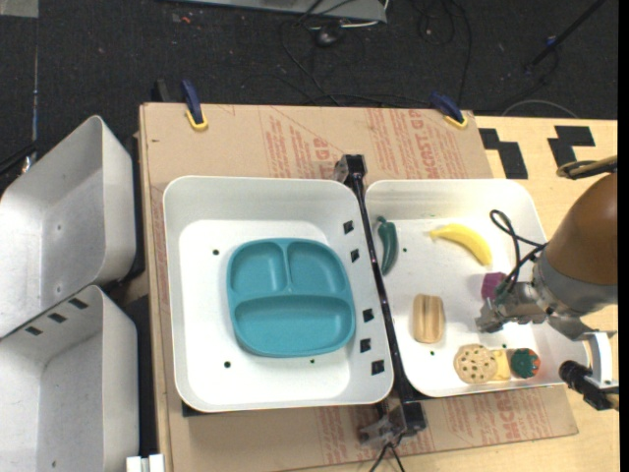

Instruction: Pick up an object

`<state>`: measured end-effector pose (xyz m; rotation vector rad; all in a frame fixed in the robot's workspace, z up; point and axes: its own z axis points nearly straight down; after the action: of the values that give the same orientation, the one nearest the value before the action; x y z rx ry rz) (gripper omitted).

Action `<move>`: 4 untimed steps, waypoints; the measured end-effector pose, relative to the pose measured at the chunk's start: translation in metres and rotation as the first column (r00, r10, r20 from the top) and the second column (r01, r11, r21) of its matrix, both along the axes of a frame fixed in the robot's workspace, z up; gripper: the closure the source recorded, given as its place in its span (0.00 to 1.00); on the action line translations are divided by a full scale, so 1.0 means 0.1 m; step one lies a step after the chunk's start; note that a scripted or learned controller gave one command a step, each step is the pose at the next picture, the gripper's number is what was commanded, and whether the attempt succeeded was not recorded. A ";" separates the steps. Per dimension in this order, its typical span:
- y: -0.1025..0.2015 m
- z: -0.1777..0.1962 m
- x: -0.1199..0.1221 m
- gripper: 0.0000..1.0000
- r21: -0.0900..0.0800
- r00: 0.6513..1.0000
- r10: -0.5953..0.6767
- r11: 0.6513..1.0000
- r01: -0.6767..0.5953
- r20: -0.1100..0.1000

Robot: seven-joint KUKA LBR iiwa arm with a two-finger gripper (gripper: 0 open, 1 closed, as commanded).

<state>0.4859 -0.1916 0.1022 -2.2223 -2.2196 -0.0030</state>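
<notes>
2 white bins (187, 293); jaws (496, 318) above right one.

I see faint red print, upside down, on the cardboard sheet (295, 131) along its far edge; I cannot read it.

Divided plate (291, 297) in left bin (187, 293), banana (464, 241), cookie (476, 364) in right bin (432, 200)

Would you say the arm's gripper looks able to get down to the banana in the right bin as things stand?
Probably yes. The banana lies by itself on bare floor of the right bin, with nothing on top of it. The gripper hangs over the same bin, a short way nearer the camera, beside a small purple object.
</notes>
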 end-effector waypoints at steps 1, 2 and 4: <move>0.10 0.52 0.06 1.00 -0.003 1.000 0.005 1.000 -0.005 0.004; 0.13 1.15 0.07 1.00 -0.005 1.000 0.005 1.000 -0.005 0.006; 0.46 1.71 0.27 1.00 -0.002 1.000 0.008 1.000 -0.008 0.001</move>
<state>0.5129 -0.1458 0.2737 -2.2154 -2.2294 -0.0019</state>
